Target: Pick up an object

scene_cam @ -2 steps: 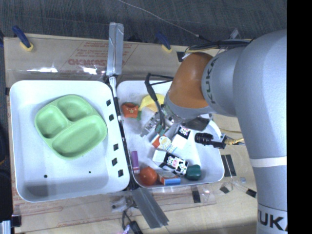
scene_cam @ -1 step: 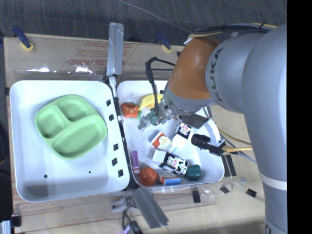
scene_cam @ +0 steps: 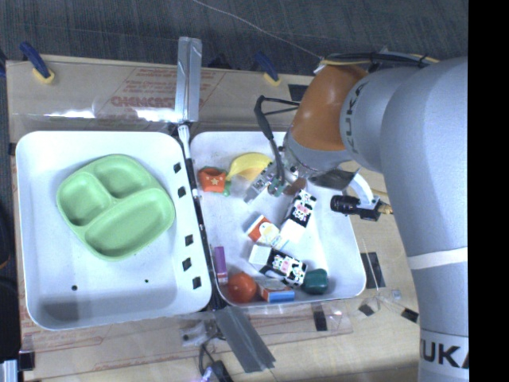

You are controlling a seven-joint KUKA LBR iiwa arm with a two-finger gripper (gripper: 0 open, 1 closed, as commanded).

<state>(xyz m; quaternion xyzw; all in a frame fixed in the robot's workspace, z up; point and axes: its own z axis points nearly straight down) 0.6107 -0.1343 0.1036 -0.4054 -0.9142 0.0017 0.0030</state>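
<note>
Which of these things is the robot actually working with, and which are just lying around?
For the job: hand; right bin with its banana, red ball, dark green piece, cow-patterned box.

Lying about: green divided plate, left bin, blue clamps.

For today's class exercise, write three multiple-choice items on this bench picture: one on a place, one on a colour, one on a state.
1. Where does the divided plate lie?
A. left bin
B. right bin
C. on the bench outside the bins

2. What colour is that plate?
A. white
B. light green
C. orange

3. How does the claw stand?
A. raised clear above the bench
B. down inside the right bin, beside the banana
C. resting on the plate

Key:
1 A, it sits alone inside the left bin.
2 B, its three compartments are pale green against the white bin.
3 B, the claw's tip sits low among the toys, just right of the banana.
</note>
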